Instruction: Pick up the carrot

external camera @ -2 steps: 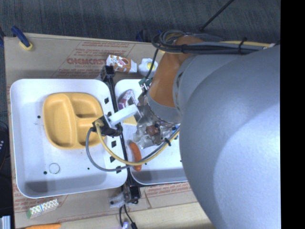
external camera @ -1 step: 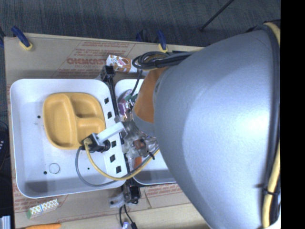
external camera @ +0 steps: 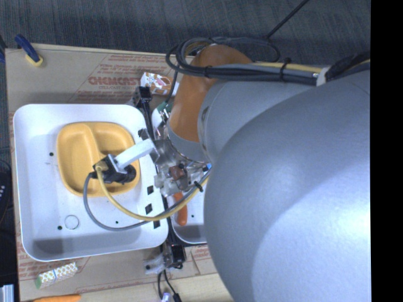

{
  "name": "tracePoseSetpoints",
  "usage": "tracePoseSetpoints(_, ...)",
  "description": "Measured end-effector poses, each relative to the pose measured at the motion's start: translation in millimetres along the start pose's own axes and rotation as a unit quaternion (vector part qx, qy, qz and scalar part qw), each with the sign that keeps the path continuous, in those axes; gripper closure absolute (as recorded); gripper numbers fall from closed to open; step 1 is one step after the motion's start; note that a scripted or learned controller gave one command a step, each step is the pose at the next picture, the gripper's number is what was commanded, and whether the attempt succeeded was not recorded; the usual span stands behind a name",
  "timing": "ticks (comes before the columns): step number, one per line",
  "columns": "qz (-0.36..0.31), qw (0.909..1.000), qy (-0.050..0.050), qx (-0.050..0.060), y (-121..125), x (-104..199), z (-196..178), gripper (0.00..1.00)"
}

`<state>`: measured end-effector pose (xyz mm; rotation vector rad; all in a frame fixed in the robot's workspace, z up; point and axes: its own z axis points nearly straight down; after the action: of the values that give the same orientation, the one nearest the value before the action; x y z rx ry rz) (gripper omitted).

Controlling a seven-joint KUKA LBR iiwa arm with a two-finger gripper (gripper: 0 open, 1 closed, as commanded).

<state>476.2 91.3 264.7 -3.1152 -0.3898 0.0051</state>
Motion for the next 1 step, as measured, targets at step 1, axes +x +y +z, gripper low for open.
tracePoseSetpoints(1, -0.009, 1.0000, -0.001, 0.001, 69.3, -18.0, 1.9, 1.00)
